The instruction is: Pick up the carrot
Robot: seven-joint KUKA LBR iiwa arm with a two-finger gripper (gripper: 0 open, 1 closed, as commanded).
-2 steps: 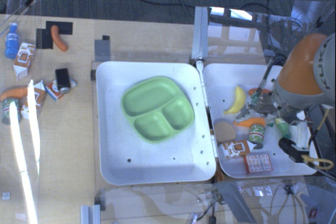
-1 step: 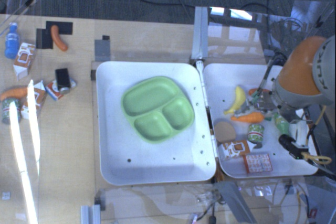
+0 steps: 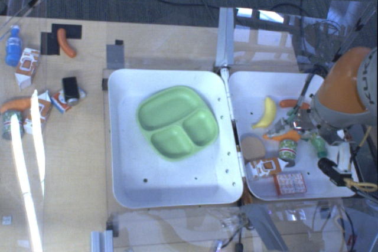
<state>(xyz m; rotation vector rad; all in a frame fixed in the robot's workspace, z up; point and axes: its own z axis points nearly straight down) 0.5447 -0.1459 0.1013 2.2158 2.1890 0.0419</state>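
My end effector (image 3: 293,123) sits low in the right bin (image 3: 331,190), directly over the carrot (image 3: 282,136); whether it is spread or pinching, I cannot tell. The carrot lies between the banana (image 3: 265,113) and a small can (image 3: 287,150).

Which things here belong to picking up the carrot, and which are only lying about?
For the job:
- small orange carrot lying in the right white bin
- robot hand just above it

Lying about:
- yellow banana
- green three-part plate in the left white bin
- small green-labelled can
- red patterned box
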